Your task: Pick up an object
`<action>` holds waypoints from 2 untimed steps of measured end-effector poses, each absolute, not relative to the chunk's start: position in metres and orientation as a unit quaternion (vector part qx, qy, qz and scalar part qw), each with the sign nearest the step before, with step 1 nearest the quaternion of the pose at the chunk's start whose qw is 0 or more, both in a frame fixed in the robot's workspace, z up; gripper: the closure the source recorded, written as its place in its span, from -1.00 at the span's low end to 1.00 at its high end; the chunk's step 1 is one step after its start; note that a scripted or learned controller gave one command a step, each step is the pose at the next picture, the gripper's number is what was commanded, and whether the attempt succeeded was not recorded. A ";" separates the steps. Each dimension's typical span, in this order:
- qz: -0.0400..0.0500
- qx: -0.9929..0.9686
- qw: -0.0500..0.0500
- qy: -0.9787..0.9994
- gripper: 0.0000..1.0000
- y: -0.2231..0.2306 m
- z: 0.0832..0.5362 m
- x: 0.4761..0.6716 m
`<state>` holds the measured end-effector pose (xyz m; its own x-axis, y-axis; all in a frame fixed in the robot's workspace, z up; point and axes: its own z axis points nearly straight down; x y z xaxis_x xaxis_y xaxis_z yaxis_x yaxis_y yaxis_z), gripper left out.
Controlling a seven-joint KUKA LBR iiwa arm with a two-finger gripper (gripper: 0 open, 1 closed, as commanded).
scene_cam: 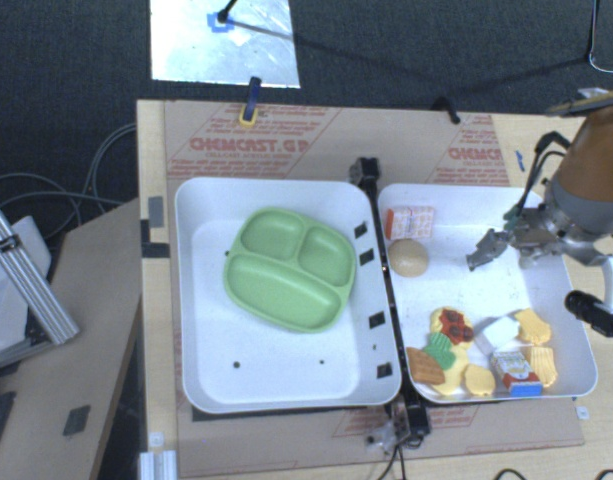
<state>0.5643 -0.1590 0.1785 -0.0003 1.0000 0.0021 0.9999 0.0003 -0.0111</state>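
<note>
The right bin [546,293] holds a small orange and white carton [410,220] at its far left, with a tan bun [408,258] just below it. Along its near edge lies a heap of toy food [483,353]: a red and yellow piece, a green piece, yellow pastries and a small boxed item. My gripper [483,253] hangs over the bin's middle, right of the bun, pointing left and apart from every object. Nothing shows between its fingers.
The left bin [201,368] carries a green divided plate [291,268]. A black divider with clips runs between the bins. The arm's orange band [596,158] sits at the right edge. Cardboard lies under both bins.
</note>
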 end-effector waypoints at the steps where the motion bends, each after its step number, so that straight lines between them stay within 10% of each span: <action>1: 0.000 -0.706 0.000 -0.708 -1.00 -0.159 0.185 0.567; 2: 0.000 -0.707 0.001 -0.708 -1.00 -0.163 0.142 0.568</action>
<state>0.5684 -0.1630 0.1424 -0.0013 1.0000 0.0003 1.0000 0.0013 -0.0017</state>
